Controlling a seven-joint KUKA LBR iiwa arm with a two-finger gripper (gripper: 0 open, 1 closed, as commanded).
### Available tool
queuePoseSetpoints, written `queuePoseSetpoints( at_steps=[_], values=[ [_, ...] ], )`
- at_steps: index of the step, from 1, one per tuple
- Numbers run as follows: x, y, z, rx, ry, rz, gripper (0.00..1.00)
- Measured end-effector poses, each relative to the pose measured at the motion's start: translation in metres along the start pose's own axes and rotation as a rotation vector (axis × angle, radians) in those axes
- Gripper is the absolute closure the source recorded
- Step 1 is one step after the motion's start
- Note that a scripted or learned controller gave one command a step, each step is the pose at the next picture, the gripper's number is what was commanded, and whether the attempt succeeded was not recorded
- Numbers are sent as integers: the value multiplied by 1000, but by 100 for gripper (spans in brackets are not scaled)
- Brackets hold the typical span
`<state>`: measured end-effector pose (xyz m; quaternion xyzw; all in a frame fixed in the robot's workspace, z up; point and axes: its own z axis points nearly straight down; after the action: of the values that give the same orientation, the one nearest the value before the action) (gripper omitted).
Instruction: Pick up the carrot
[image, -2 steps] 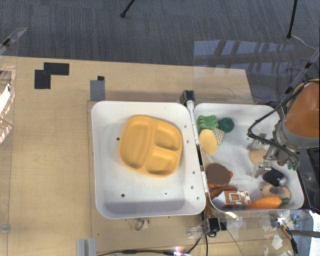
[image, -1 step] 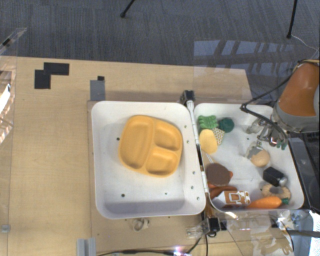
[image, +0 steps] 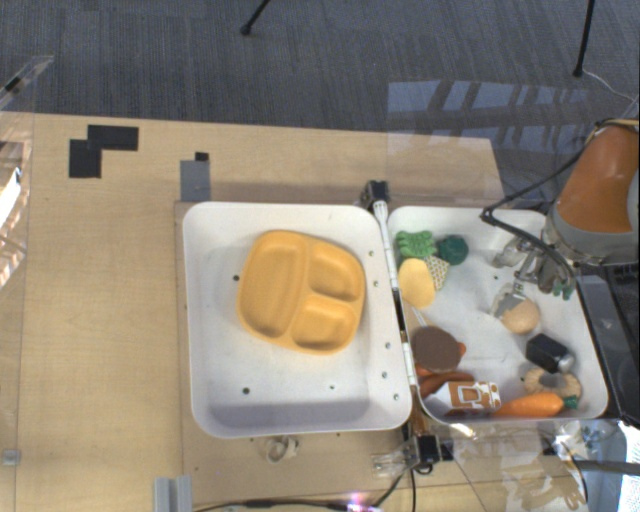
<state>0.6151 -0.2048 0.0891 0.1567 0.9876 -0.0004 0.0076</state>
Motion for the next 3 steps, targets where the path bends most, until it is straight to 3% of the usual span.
queuePoseSetpoints(
  at_steps=[1,2,3],
  values=[
    [-4,2,-15,-2,-14,-6,100],
    [72,64,-29,-1,8,279,100],
    [26,51,-1,-2,-2,18,100]
  ],
)
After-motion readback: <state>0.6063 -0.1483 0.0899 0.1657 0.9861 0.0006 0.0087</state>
